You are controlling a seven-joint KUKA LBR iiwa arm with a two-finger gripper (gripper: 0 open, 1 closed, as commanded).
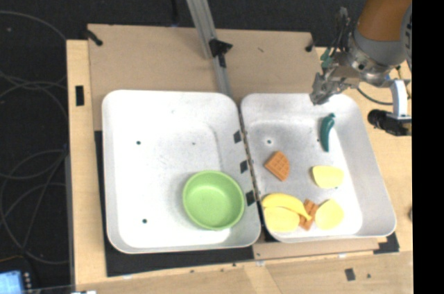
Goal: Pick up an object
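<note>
Yellow pieces (281, 211) crowd the right bin's (371, 168) near edge; my fingers (320, 93), aperture unclear, hover above its far rim, the upright teal piece (325, 131) just nearward.

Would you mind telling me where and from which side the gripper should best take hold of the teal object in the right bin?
Probably across the narrow middle of the teal object, coming straight down from above. It lies flat, long and slim, apart from the other items, with bare floor of the right bin on both sides for the fingers.

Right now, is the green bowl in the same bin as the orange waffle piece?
No, the green bowl sits in the left bin, while the orange waffle piece lies in the right bin.
</note>
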